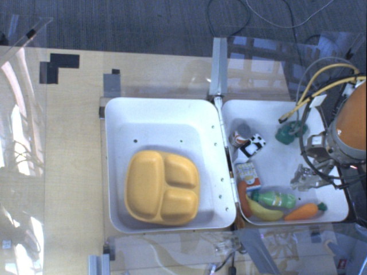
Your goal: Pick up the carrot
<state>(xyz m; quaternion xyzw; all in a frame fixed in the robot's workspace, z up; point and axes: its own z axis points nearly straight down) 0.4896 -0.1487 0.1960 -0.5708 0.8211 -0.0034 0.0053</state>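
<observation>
2 white bins point(114, 153); 1 yellow tray point(162, 187); 1 carrot point(304, 211); 1 banana point(264, 209); 1 green bottle point(274, 199).

Carrot point(302, 212) against right bin front wall point(298, 222), green bottle point(275, 199) crowding left end; open floor above

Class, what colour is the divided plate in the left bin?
Yellow; the divided plate shows best in the camera view from above.
</observation>
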